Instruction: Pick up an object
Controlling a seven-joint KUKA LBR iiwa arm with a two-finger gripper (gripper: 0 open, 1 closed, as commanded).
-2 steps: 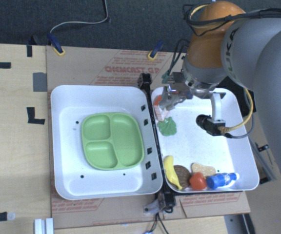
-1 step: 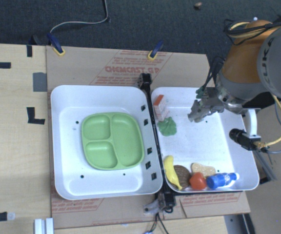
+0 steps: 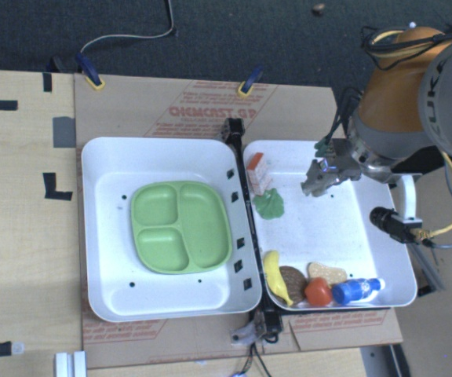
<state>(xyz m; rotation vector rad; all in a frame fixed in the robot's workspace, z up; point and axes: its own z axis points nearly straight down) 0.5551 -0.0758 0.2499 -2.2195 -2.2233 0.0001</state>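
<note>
Camera view, looking down on the bench: the gripper (image 3: 318, 185) hangs over the upper part of the right bin (image 3: 383, 246), coming in off the grey arm (image 3: 402, 108) with its orange band. Nothing shows beneath or between its tip, and at this angle it is too small and dark to tell if it is released or clenched.

Now, what is on offer? Just to the gripper's left sits a green leafy piece (image 3: 271, 204), and above that a small red-and-white packet (image 3: 257, 171), tucked against the divider between the bins. These two are the nearest candidates. Well below the gripper, along the bin's near wall, runs a row: a banana (image 3: 274, 275), a brown round item (image 3: 292, 278), a red tomato-like ball (image 3: 317, 291), a tan bread-shaped piece (image 3: 327, 272) and a blue bottle (image 3: 358, 290), all packed close, some touching.

Far to the gripper's left, the left bin (image 3: 112, 210) carries a green divided plate (image 3: 181, 227).

Progress, by the look of it: nothing lifted yet. Every object lies on the bin floor, so the pick remains to be done: choose a target, descend, close, raise.
</note>
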